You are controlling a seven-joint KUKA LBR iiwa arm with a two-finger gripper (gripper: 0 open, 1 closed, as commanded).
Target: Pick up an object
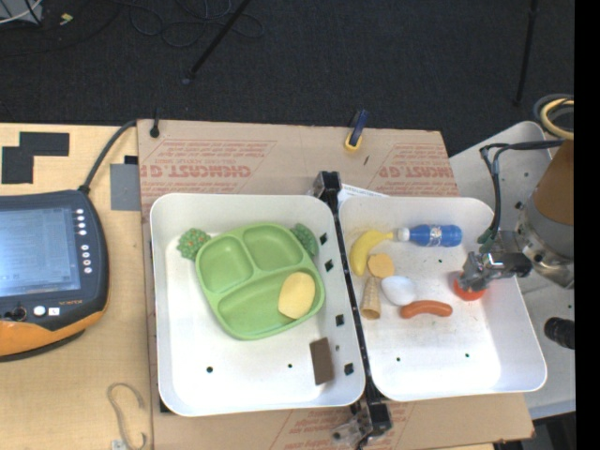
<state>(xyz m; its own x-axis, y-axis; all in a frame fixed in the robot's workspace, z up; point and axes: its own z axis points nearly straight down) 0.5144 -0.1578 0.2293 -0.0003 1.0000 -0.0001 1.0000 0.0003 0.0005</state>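
Red object point(469, 290) under gripper point(475, 272), grip state unclear, sausage point(427, 309), egg point(398, 290), bottle point(433, 235) near.

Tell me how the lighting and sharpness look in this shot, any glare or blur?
Camera view: even, soft light, with no harsh glare on the white bins; faint shadows fall under the green tray and the banana; the floor behind stays very dark; the claw looks soft and hard to resolve; the whole picture is a little grainy.

The two bins point(441, 378) look like smooth, slightly glossy white plastic. Left of the metal gripper point(476, 272), a glossy green plastic tray point(234, 293) sits; printed matt cardboard point(244, 162) lies beneath.
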